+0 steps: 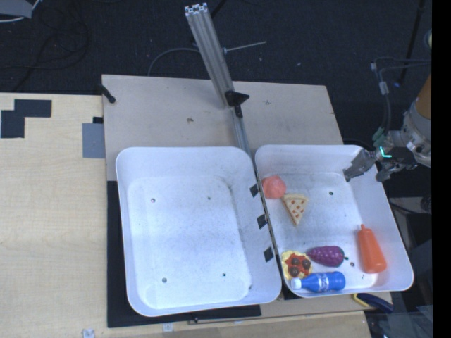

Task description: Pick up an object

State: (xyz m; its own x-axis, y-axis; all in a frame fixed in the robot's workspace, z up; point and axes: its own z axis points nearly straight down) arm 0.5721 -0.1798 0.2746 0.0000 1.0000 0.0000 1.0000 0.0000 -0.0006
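The gripper (368,165) hangs over the far right rim of the right bin (331,162), its dark fingers pointing left into the bin; whether they are parted or closed cannot be told at this size, and nothing shows between them. All the objects lie in the right bin. A pink ball (274,186) sits against the bin's left wall near the divider, with a toy pizza slice (295,208) just to its right, its tip pointing toward the near side. Along the near edge lie a round yellow and red piece (297,264), a purple bunch of grapes (327,255) just right of it, and a blue bottle (320,282) with a white cap on its side, closest to the near rim. An orange bottle (370,249) lies by the right wall, its neck pointing far. No label or writing on any of them can be read. The left bin (187,231) sits beside it, on the pale bench (49,210).
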